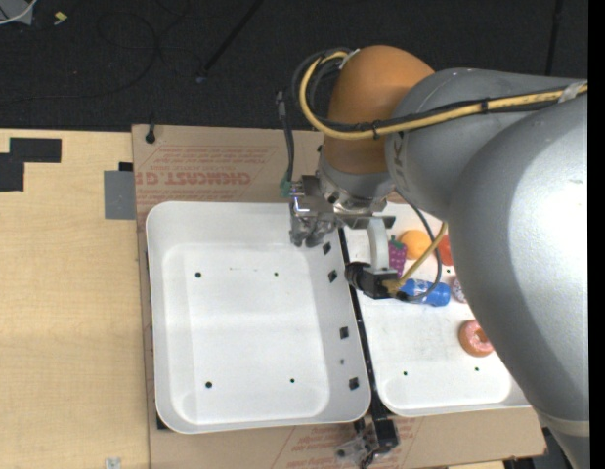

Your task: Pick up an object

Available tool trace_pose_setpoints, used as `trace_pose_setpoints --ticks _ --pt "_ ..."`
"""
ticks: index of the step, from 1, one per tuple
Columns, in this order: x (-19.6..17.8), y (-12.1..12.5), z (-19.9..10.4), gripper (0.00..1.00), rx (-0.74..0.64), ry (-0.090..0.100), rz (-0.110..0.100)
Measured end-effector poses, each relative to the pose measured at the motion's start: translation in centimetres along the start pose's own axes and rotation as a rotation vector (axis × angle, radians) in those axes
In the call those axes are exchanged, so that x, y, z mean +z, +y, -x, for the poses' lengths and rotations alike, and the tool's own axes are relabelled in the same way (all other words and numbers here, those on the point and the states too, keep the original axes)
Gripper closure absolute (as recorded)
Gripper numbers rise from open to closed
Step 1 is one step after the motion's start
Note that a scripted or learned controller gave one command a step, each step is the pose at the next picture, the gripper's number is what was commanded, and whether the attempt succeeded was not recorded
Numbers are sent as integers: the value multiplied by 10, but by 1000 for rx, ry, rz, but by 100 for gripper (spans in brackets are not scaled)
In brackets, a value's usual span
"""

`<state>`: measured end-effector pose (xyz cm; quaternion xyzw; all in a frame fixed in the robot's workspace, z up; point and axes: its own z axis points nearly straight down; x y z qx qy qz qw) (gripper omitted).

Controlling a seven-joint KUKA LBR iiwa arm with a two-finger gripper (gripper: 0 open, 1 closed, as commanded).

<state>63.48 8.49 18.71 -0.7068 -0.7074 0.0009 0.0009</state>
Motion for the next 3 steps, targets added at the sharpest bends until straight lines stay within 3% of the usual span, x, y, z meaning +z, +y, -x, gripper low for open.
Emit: trace_pose_setpoints --ticks 1,2,3 --pt "-148 -30 -10 100 -2 3 12" --pt "-128 6 -11 100 -4 -2 2" --pt "-134 9 34 100 3 -2 1"
